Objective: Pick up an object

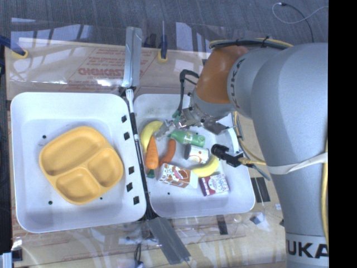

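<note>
The grey arm (290, 144) is seen nearest the camera, reaching in over the right bin (167, 205); its gripper (181, 118) is lowered among the objects beside a green item (187, 138), and whether anything is gripped cannot be told. One yellow divided tray (81, 163) is held in the left bin (22, 166); in the right bin two bananas (148, 133), two carrots (152, 153) and two small cartons (175, 175) are counted.

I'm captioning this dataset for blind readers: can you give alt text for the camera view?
A grey arm's tool reaches into the right bin, over a green object among bananas, carrots and small cartons. The left bin holds a yellow divided tray.
</note>
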Robot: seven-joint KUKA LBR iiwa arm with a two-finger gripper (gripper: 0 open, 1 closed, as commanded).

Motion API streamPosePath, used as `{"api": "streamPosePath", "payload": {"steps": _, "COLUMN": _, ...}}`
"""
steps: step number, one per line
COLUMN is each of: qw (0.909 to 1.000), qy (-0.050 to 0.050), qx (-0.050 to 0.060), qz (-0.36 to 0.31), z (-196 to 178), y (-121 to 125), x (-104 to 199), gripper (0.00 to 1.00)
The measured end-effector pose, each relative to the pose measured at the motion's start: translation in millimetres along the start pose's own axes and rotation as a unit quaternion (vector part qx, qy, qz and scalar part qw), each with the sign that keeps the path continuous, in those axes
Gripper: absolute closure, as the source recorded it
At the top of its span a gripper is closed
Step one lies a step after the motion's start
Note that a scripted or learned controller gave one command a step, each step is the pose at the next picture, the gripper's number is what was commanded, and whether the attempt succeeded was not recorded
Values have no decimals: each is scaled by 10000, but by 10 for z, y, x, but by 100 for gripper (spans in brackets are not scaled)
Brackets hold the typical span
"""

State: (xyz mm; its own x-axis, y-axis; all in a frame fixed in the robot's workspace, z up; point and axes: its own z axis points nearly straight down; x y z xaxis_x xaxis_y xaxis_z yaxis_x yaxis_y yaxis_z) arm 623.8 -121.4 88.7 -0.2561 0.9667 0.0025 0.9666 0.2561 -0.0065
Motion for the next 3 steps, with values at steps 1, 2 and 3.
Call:
{"api": "streamPosePath", "payload": {"steps": 1, "qw": 10000, "qy": 7, "qx": 17, "qz": -15, "z": -74, "y": -2, "x": -5, "gripper": 100}}
{"api": "streamPosePath", "payload": {"steps": 2, "qw": 10000, "qy": -7, "qx": -12, "qz": -95, "z": -1015, "y": 453, "x": 449, "gripper": 100}}
{"api": "streamPosePath", "payload": {"steps": 3, "qw": 10000, "qy": -6, "qx": -8, "qz": -94, "z": -1011, "y": 451, "x": 449, "gripper": 0}}
